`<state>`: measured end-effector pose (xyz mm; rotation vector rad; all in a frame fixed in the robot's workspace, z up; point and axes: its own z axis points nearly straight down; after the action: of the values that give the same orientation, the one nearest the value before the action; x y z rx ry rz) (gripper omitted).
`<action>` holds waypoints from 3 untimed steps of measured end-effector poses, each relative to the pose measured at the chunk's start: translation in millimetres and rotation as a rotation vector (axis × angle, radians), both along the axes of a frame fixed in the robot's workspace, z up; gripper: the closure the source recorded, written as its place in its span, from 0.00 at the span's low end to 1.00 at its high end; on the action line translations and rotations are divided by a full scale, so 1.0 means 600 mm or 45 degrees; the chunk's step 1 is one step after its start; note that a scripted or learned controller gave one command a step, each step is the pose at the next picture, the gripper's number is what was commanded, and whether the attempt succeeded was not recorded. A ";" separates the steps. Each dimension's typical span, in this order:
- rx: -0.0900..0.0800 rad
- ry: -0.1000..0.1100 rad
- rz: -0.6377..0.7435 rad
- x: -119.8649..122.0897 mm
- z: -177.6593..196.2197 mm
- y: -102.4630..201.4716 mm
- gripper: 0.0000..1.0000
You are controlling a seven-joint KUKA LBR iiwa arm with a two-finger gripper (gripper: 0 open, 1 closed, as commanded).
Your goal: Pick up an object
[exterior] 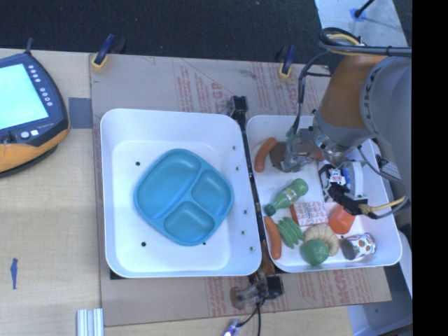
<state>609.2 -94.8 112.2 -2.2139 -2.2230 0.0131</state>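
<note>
Toy food pile, gripper low over the far end

Left bin [112, 187] has just a blue divided plate [183, 196]. In the right bin [274, 126] we see the gripper [294, 152] with the orange sausage [263, 154] just left, its long axis running near-far; green bottle [287, 194] and other toys nearer. Grip state: can't tell.

Arm [364, 96]: covers the right bin's [260, 208] 2 o'clock corner; fingers of the gripper [292, 154] too dark to resolve. Handheld screen unit [28, 114]: cut off at the 9 o'clock edge. Small toys near the 5 o'clock corner: overlapping, kinds indistinct.
</note>
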 end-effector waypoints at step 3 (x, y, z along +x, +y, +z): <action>0.000 0.000 0.005 0.078 -0.014 -0.003 1.00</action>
<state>655.8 -96.4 103.9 -2.2093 -2.2271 0.0131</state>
